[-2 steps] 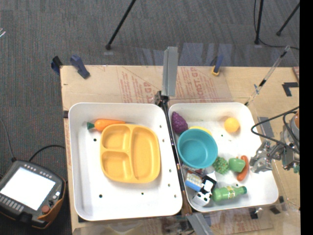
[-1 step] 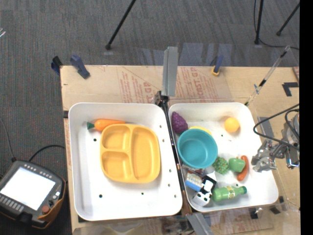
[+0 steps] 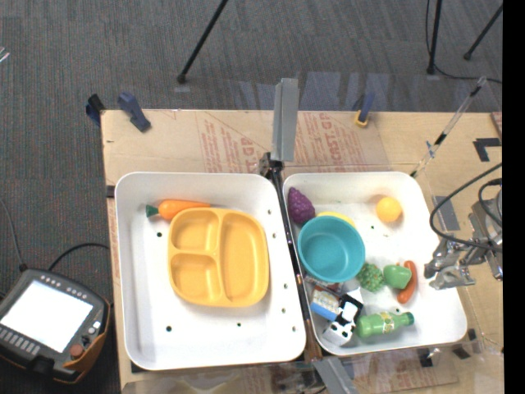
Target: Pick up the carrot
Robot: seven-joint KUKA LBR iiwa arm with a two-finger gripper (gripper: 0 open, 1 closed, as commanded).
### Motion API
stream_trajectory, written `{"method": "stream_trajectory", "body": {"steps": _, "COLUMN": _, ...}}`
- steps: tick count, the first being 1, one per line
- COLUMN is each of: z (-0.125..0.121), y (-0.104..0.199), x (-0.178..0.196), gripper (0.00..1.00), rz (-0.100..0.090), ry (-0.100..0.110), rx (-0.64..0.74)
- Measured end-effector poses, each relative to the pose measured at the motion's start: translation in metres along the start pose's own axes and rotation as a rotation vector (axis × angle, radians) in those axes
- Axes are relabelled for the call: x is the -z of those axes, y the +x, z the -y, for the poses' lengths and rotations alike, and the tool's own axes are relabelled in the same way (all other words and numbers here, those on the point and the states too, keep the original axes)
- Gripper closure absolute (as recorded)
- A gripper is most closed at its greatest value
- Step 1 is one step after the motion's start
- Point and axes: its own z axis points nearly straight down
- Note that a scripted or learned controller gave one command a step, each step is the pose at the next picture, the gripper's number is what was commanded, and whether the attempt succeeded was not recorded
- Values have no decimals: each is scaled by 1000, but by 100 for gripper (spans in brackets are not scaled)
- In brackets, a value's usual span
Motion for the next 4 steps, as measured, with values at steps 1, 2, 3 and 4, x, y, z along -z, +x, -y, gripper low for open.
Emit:
{"method": "stream_trajectory", "body": {"steps": 1, "z": -1, "y": -10, "x": -12, "gripper": 100, "rz": -1, "ry": -1, "rx": 177}}
{"method": "stream_trajectory", "body": {"steps": 2, "z": 2, "y": -27, "x": -30, "gripper": 100, "rz": -1, "ry": -2, "rx": 268}}
{"method": "stream_trajectory", "body": {"steps": 3, "z": 0, "y": -29, "x": -61, "gripper": 100, "rz": -6, "ry": -5, "rx": 247}}
{"method": "stream_trajectory", "body": {"steps": 4, "z": 0, "y": -7, "x": -46, "gripper": 100, "rz": -4, "ry": -4, "rx": 438}}
